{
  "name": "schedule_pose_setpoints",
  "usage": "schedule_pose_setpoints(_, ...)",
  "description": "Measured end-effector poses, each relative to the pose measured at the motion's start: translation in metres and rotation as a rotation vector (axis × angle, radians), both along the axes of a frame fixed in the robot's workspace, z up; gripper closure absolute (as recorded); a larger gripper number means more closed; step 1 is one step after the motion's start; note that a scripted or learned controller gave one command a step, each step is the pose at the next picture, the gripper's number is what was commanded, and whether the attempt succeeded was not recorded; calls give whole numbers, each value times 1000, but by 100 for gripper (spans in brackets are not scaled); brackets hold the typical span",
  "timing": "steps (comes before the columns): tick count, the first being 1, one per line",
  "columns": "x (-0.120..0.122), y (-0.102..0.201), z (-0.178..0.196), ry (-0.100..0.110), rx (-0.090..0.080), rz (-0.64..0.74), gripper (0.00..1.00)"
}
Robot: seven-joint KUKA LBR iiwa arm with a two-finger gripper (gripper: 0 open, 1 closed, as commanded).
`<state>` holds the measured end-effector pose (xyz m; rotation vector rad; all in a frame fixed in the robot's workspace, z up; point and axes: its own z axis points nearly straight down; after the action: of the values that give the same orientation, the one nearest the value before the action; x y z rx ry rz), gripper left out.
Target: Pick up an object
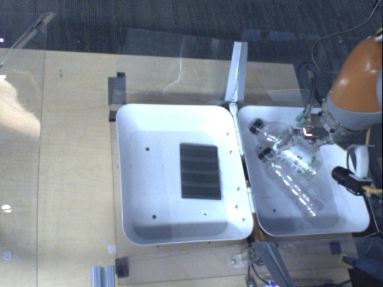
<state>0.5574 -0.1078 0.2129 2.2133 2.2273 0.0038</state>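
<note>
A dark ribbed rectangular pad [200, 171] lies flat in the middle of the left bin [137, 160]. In the right bin [347, 217] lie two clear plastic bottles with black caps. One bottle [269, 133] is near the bin's back left. The other bottle [296, 181] runs slantwise from its cap towards the bin's front right. My gripper [307, 131] hangs low over the back of the right bin, just above and right of the bottles' upper ends. The see-through plastic hides whether it touches either bottle.
A raised divider [244, 160] separates the two bins. A metal post [236, 70] stands behind the bins at their junction. The orange and grey arm [359, 88] covers the right bin's back right corner.
</note>
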Motion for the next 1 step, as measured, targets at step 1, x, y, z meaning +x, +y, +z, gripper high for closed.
schedule_pose_setpoints(1,26,-39,-106,1,-1,96,0)
